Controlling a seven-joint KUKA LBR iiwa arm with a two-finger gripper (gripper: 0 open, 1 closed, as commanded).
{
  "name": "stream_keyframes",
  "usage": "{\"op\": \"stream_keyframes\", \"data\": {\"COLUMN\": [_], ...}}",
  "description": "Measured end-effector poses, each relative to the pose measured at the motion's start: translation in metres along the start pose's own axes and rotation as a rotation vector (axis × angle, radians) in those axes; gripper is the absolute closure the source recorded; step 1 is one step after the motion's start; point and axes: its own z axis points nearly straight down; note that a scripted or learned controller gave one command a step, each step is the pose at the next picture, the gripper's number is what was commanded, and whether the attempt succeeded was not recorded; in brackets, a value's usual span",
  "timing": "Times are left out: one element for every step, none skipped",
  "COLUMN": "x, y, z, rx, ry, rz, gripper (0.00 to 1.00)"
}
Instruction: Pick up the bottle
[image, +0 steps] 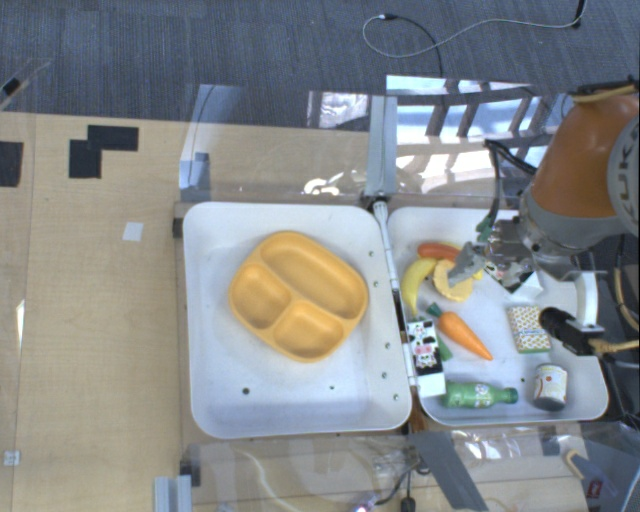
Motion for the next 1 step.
{"op": "stream_keyframes", "data": {"x": [-0.0261], "y": [0.0375], "z": [-0.0186], "rx": [-0.002], "ry": [-0.001], "rz": [0.109], "gripper": [0.0]}}
